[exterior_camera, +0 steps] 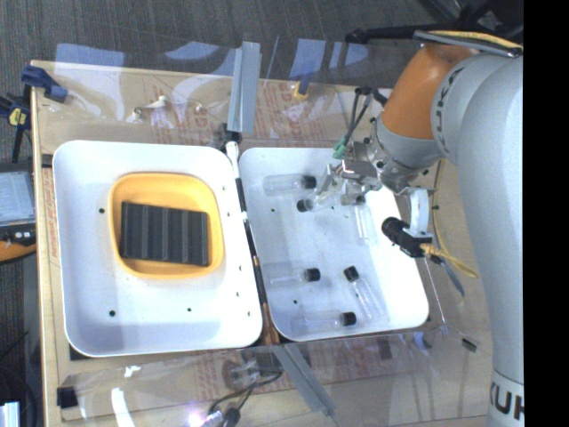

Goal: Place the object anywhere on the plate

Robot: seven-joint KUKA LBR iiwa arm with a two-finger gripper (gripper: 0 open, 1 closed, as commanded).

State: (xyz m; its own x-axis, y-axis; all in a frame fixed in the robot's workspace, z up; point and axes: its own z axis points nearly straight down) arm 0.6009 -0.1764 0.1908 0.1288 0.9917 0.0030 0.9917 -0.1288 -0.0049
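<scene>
Nearest us in the right bin [404, 305] lie three clear vials [331, 321] with dark caps, and beyond them two more near the far wall. In the left bin [80, 238] sits the yellow plate [164, 189] with a dark ribbed insert, nothing on it. We see the end effector [348, 185] low over the far vials; whether it is open or holding one we cannot tell. We judge this the picking step; next comes lifting a vial and carrying it left to the plate.
</scene>
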